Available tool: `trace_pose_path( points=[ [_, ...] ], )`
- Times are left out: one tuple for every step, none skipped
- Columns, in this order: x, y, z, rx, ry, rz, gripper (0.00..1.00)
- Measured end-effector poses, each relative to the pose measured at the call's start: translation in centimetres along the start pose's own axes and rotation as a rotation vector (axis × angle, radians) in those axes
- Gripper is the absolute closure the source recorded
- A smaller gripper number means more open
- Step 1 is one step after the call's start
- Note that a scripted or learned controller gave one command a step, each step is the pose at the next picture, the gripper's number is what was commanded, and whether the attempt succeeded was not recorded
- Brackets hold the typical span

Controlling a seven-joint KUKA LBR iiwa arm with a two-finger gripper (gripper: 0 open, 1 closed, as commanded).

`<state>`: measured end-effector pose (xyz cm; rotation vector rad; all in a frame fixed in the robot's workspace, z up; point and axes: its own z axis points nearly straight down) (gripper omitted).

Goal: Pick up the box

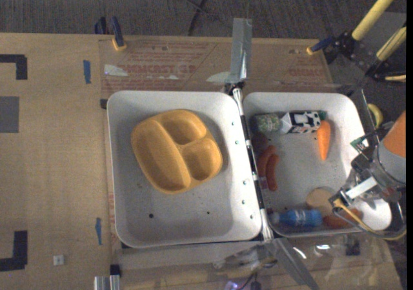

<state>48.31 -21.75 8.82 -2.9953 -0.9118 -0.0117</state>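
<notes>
The cow-patterned box (294, 121) lies on its side at the right bin's far edge.

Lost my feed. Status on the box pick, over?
Gripper low over right bin's near corner, nothing seen held. Cow-print box untouched at far wall. Carrot lies beside it.

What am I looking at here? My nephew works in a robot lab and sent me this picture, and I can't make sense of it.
One camera looks down at a slant on a bench with two shallow white bins. The left bin holds a yellow divided plate. The right bin holds toy groceries: a small cow-patterned carton, which is likely the box to pick up, an orange carrot, red sausages and a blue bottle. At the right edge is the robot arm, grey with an orange band. Its gripper hangs over the right bin's near corner, apart from the carton. I cannot tell whether it grips anything.
</notes>
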Motion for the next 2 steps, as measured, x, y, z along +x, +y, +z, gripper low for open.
trace_pose_path(
  points=[
    [6.0, 2.7, -7.7, -0.008, -0.010, 0.385, 1.00],
    [0.6, 0.8, -0.8, 0.000, -0.011, 0.349, 1.00]
  ],
)
